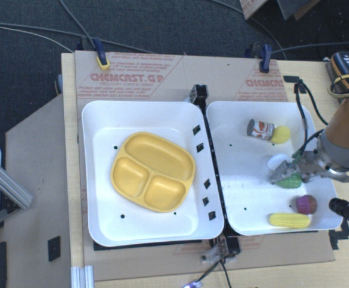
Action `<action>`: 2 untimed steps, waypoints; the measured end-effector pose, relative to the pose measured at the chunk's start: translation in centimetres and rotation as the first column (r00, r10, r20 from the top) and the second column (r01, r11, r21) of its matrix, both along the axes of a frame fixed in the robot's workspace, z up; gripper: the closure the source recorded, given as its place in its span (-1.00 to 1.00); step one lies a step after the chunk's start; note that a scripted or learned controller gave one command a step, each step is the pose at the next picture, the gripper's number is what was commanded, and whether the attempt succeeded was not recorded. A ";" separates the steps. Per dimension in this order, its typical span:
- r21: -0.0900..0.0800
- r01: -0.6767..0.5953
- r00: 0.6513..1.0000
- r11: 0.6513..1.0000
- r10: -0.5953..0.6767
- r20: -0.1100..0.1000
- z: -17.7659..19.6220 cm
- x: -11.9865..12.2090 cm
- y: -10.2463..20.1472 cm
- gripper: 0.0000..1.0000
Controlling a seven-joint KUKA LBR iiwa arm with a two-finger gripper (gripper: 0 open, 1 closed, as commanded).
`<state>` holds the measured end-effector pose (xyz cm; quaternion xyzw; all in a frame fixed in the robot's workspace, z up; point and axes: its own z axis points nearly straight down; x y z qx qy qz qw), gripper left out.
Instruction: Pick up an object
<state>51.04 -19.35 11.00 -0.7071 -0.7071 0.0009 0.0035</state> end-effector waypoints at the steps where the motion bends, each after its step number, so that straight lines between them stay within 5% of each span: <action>1: -0.003 0.000 1.000 1.000 0.000 0.007 1.4 0.2 -0.1 1.00; 2: -0.005 -0.001 1.000 1.000 0.001 0.011 5.7 0.2 0.0 1.00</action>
